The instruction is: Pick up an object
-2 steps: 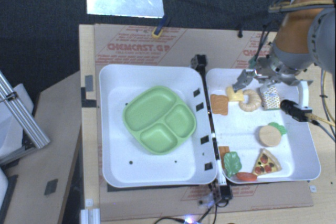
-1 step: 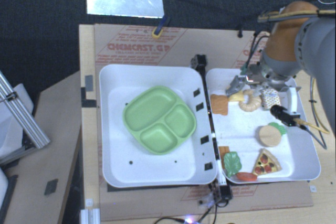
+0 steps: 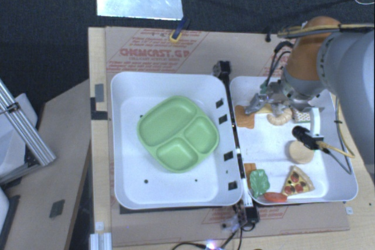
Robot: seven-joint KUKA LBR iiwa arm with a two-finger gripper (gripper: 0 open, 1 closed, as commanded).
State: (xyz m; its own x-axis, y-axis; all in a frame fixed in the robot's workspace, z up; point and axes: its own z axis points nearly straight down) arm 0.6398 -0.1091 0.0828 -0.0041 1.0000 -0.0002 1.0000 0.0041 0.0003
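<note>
We're at the reach: gripper [image 3: 261, 103] low in the right bin [image 3: 340, 184] by the cracker [image 3: 244, 117], can't tell its opening; next, close and lift.

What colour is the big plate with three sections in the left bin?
Light green. The plate shows clearly in the camera view.

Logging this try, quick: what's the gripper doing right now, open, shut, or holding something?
Gripper: low over the right bin, by the orange toy; open or shut cannot be told, and nothing is seen held.
</note>
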